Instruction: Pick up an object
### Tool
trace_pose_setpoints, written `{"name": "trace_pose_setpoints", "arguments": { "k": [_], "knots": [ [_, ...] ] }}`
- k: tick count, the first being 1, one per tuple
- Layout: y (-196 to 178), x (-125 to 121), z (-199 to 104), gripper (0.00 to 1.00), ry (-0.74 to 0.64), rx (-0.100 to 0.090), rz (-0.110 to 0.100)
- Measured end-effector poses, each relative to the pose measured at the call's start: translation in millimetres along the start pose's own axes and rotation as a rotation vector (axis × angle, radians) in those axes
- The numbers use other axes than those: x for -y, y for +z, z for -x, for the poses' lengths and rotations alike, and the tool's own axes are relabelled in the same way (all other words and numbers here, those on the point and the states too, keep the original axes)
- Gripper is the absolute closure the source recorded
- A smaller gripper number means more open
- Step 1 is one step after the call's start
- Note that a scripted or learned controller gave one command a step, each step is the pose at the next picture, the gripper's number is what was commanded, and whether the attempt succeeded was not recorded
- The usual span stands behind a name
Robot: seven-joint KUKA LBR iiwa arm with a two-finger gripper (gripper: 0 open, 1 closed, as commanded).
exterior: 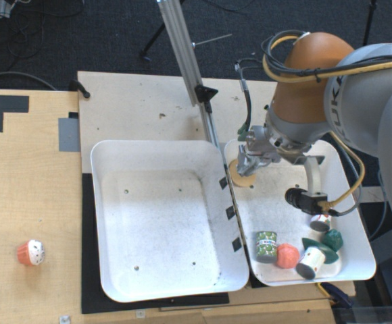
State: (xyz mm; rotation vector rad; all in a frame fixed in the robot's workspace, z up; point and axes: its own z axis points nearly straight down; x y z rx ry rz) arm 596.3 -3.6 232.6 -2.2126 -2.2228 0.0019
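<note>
**Ann:** Dark carpet up top, pale bench below, two white bins side by side, and we're live. What's the target?

**Ben:** Looks like the tan disc (240, 174) at the upper left of the right bin (358, 262), close against the wall it shares with the left bin (115, 181). The gripper (249, 159) is right on top of it.

**Ann:** Has it got it?

**Ben:** Can't call that. From this angle I cannot tell whether the jaws are spread or pinched; the wrist hides them. My read: this is the grasp attempt itself, with the lift to come.

**Ann:** So next?

**Ben:** A firm close, if it isn't closed, then straight up, clear of that wall. A flat disc near a wall could slip out.

**Ann:** And the arm?

**Ben:** Reaching in from the right, orange band (311, 79) high, wrist pointed down and leftward over the bin.

**Ann:** Other candidates?

**Ben:** A cluster at the bin's lower end: green can (265, 246), orange ball (288, 256), white cup (311, 261), dark green lump (333, 239). Well apart, a small orange-and-white toy (31, 253) sits on the wooden table (20, 181) at left.
</note>
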Motion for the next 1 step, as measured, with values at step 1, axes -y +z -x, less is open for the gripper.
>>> {"name": "trace_pose_setpoints", "arguments": {
  "k": [1],
  "knots": [
    [-8.7, 10.2, -53.1, 1.00, 0.001, 0.001, 0.000]
  ]
}}
